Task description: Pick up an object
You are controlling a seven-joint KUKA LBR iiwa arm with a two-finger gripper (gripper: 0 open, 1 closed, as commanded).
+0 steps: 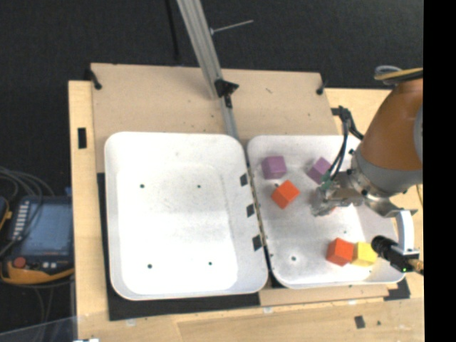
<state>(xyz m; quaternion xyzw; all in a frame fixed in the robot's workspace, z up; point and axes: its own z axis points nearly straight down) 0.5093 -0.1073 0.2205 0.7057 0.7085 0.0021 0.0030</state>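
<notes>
The right bin holds several small blocks. A purple block lies near its back left and a second purple block sits to its right. An orange block rests in front of the first purple one. At the front right an orange block touches a yellow block. My gripper hangs low over the bin's middle right, just in front of the second purple block and right of the central orange one. Nothing shows between its fingers.
The left bin stands beside the right one, with a row of black clips along the seam between them. A slanted metal rail runs from the top of the view down to the bins' back edge. A pendant lies off the bench's left side.
</notes>
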